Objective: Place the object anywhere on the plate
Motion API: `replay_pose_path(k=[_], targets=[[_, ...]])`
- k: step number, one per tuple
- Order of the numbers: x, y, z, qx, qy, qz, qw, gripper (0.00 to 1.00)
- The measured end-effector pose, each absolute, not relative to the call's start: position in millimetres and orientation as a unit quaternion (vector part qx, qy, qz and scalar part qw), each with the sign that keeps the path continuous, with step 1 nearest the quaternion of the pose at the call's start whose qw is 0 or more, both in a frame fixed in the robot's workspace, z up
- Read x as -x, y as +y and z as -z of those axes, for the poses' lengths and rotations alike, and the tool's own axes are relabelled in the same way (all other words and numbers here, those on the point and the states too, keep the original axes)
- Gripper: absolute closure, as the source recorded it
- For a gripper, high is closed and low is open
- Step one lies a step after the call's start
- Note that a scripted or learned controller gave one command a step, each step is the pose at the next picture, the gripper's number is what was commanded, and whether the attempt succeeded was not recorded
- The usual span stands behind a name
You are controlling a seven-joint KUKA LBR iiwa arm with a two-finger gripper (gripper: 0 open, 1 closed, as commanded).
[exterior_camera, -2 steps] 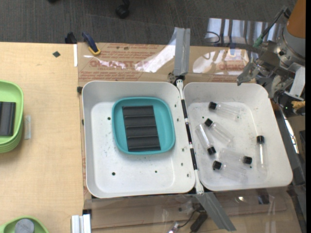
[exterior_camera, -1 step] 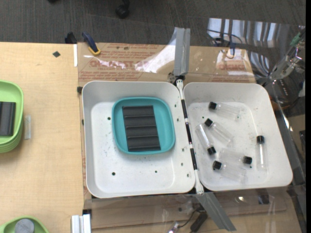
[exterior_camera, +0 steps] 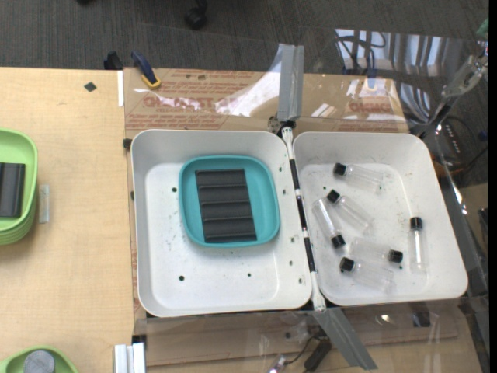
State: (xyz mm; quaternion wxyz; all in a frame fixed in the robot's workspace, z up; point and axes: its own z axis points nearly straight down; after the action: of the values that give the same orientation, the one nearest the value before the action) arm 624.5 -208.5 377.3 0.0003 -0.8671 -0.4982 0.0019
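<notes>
Lay spread across a pale wooden worktop [exterior_camera: 62, 286] — a green tray [exterior_camera: 19, 150] at the left edge, holding a dark block [exterior_camera: 10, 190]. Rested near the bottom left corner, a green lid-like item [exterior_camera: 35, 361] with a grey centre. Sat at the worktop's far edge — a blue-and-yellow tool [exterior_camera: 145, 70]. Stood beyond on grey carpet, chair castors [exterior_camera: 195, 18].

Arm's appearance not discernible.

Teal plate [exterior_camera: 268, 208] w/ dark ribbed insert [exterior_camera: 225, 204]; clear vials [exterior_camera: 361, 176], black caps; white bins [exterior_camera: 155, 231].
</notes>
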Motion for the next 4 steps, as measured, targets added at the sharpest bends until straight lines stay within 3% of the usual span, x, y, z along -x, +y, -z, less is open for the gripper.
replay_pose_path(k=[1,4], targets=[[-659.5,-208.9,-440.6,0.889,-0.458,-0.0016,0.0,0.0],[-636.1,-216.7,-439.7,0.945,-0.326,-0.0025,0.001,0.0]])
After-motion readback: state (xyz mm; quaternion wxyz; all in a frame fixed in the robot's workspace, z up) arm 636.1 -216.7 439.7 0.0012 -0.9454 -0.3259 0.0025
